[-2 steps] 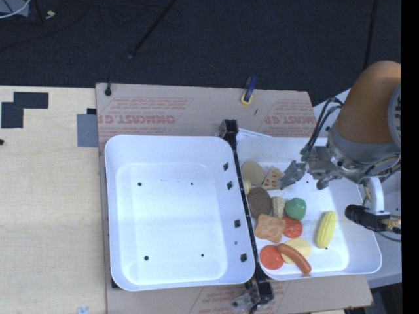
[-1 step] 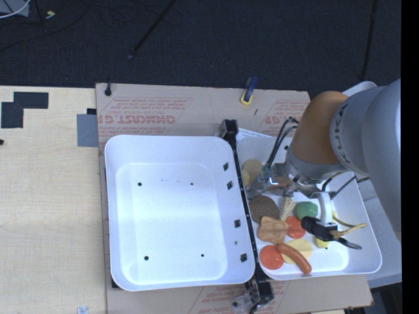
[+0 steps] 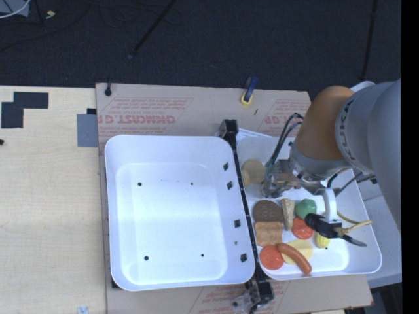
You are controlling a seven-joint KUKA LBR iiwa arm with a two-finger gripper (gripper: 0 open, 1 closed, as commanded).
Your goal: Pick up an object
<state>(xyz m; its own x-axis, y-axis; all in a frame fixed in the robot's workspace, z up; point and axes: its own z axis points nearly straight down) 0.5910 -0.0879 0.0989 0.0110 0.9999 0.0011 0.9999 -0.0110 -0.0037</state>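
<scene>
The bench (image 3: 46, 195) bore a cardboard sheet (image 3: 170, 110) with two white bins on it. The left bin (image 3: 118, 175) was the largest thing there, and the right bin (image 3: 366, 257) sat touching its side. The grey arm (image 3: 373, 129), with its orange band (image 3: 324, 126), reached down into the right bin, the gripper (image 3: 276, 183) low near the bin's far left corner, beside a pale round piece (image 3: 253, 171); whether it was spread or pressed together could not be told. Nearer the front lay a brown patty (image 3: 267, 210), a tan bread piece (image 3: 267, 232), a green piece (image 3: 305, 208), two tomatoes (image 3: 272, 258) and a sausage (image 3: 294, 256), close together.
</scene>
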